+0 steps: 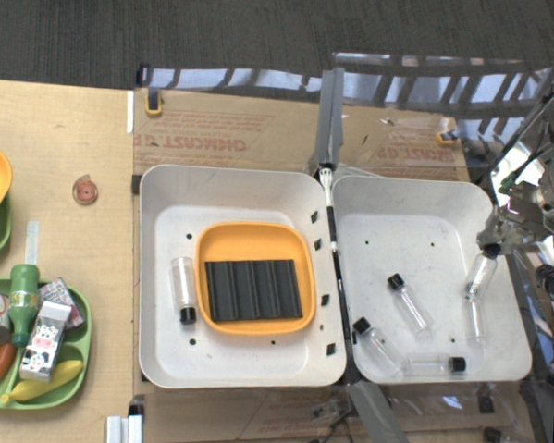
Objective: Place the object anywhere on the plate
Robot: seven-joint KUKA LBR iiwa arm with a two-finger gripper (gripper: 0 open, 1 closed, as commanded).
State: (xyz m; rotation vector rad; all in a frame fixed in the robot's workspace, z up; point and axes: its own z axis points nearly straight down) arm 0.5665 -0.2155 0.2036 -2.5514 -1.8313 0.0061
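Left shallow white bin [155,256]: square orange plastic plate [254,278] with a dark ribbed insert, sitting centre; its 3 o'clock edge lies near the bin wall, with a wider strip of bare floor at 12 o'clock and 6 o'clock. One clear plastic vial with a black cap [182,290] lies just beside the plate's 9 o'clock edge, cap toward 6 o'clock.

Right shallow white bin [426,201]: upper half is open white floor. Clear capped vial [407,300] lies near centre, slanted. Two more clear vials [409,362] lie along the 6 o'clock wall.

Two-finger gripper [494,244]: at the right bin's 3 o'clock rim, tilted down; whether its fingers are open or closed cannot be told. Clear vial at the tool tip [479,276] slants just below it by the 3 o'clock wall; contact is unclear.

Bench at 9 o'clock: green plate of toy food [25,346], well apart from both bins
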